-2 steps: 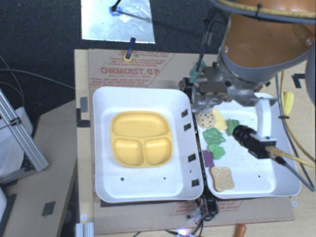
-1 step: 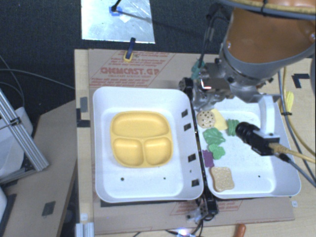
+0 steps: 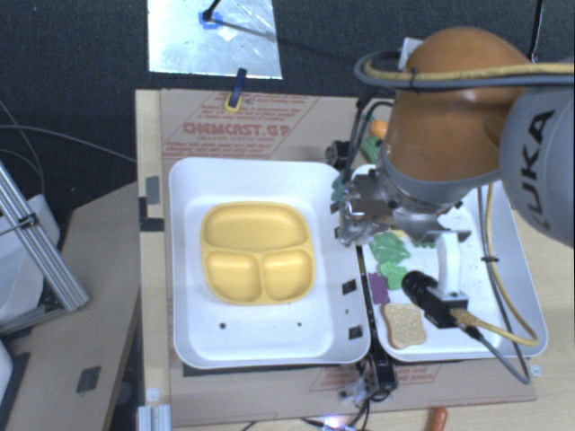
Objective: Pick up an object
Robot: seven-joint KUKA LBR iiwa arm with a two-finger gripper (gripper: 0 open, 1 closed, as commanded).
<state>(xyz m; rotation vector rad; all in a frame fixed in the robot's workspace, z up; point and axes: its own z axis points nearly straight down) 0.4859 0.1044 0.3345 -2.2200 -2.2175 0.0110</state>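
Reading "CHEMCAST" on board (image 3: 235, 129) behind bins, "KUKA" on arm (image 3: 539, 155); gripper (image 3: 364, 212) state can't tell.

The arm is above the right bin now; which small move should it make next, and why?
Probably a short descent toward the green pieces. The arm's wrist hangs over the right bin just above them, while the toast slice and purple piece lie nearer the front.

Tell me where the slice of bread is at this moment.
The slice of bread lies in the right bin, at its near left corner, just beside the divide between the bins.
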